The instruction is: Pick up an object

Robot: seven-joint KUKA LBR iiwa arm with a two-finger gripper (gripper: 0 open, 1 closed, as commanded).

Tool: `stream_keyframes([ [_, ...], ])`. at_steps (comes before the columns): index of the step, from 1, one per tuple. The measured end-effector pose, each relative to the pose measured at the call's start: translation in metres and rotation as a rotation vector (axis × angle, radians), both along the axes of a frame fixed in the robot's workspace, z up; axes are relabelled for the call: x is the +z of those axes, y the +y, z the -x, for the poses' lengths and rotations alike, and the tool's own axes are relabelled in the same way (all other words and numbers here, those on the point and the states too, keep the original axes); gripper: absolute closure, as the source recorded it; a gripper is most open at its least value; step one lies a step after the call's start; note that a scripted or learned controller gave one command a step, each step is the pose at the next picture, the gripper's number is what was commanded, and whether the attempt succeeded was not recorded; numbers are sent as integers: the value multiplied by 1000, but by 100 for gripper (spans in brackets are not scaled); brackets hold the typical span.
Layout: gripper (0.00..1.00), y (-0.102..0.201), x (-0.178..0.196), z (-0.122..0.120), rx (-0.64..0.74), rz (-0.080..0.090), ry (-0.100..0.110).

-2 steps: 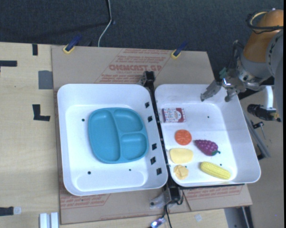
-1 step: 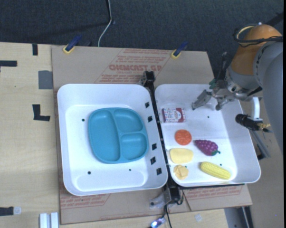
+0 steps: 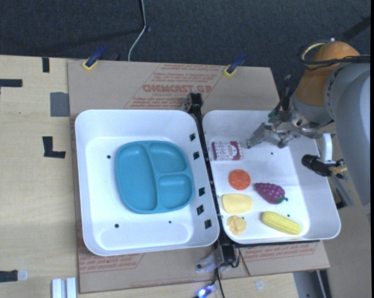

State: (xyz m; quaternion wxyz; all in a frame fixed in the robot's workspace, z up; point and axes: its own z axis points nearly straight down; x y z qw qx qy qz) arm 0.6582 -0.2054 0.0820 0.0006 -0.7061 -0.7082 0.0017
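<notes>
The right bin holds several toy foods. A red and white packet lies near its left wall. Below it sit an orange round piece, a purple bunch of grapes, a yellow block, a small yellow-orange piece and a yellow corn cob. My gripper hangs over the upper part of this bin, just right of the packet and above the grapes. It points down and to the left, and nothing is seen in its grasp.
The left bin bears a blue divided plate. Black clips run along the seam between the two bins. The grey arm with its orange band enters from the right. Cardboard lies under both bins.
</notes>
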Motion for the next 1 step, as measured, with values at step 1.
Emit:
stream_keyframes([
  [1,100,0,11,-1,2,3,-2],
])
